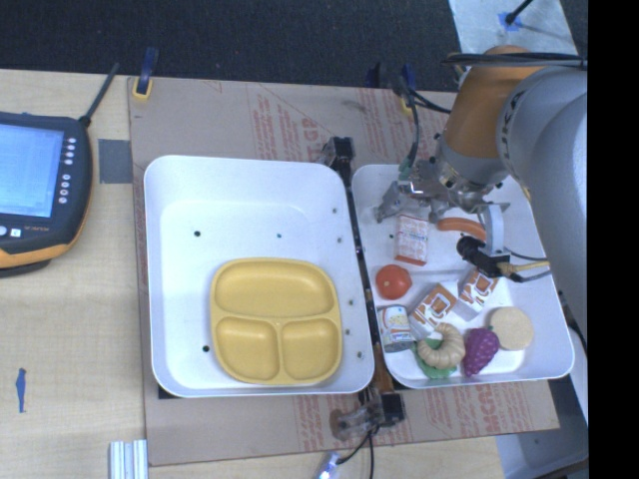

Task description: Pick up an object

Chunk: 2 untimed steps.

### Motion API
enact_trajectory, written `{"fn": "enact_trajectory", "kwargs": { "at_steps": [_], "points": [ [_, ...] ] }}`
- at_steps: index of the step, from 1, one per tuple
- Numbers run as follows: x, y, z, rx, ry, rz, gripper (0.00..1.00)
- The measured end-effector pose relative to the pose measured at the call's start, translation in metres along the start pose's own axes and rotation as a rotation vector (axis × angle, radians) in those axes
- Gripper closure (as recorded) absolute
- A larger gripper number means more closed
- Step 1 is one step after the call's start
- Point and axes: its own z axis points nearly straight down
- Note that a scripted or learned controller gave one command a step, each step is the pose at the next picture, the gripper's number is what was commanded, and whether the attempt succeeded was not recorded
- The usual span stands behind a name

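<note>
At the far left edge a handheld control pendant (40, 190) with a lit blue screen and an orange-trimmed casing lies on the wooden bench, its left side cut off by the frame. A brown cardboard sheet (250, 118) underlies both bins. The left bin (180, 198) holds a yellow divided plate (277, 320) with three compartments, lying flat in the near part of the bin; a few small dark dots mark the bin floor beyond it. The right bin (539, 367) touches the left one along their shared edge, and its far right corner is hidden under the arm. In its near half lie a red tomato (393, 281) close to the dividing edge, a small can (395, 325) lying on its side near it, two orange-and-white cartons (435, 306) and (477, 287) to the right, a tan pretzel-like ring (444, 347) resting on something green that is mostly hidden, a purple grape bunch (480, 349) just beside the ring, and a pale round cookie (511, 328) touching the grapes. Farther back a small white packet with red print (411, 240) stands just near of the gripper (424, 196), with an orange sausage-like piece (461, 224) to its right, partly covered by a dark cable. The gripper hangs low over the far part of the right bin, directly above the packet; its metal fingers are tangled with shadow and wrist hardware, so I cannot tell whether they are apart or closed, and nothing is seen between them. The grey arm (544, 158) with its orange band fills the right side, hiding the bench behind it.
</note>
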Motion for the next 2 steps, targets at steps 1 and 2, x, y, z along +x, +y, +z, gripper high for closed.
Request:
{"fn": "enact_trajectory", "kwargs": {
  "at_steps": [1,2],
  "points": [
    [0.002,0.0,0.0,0.0,0.0,-0.001,0.0],
    [0.001,0.0,-0.01,0.002,-0.001,-0.002,1.0]
  ]
}}
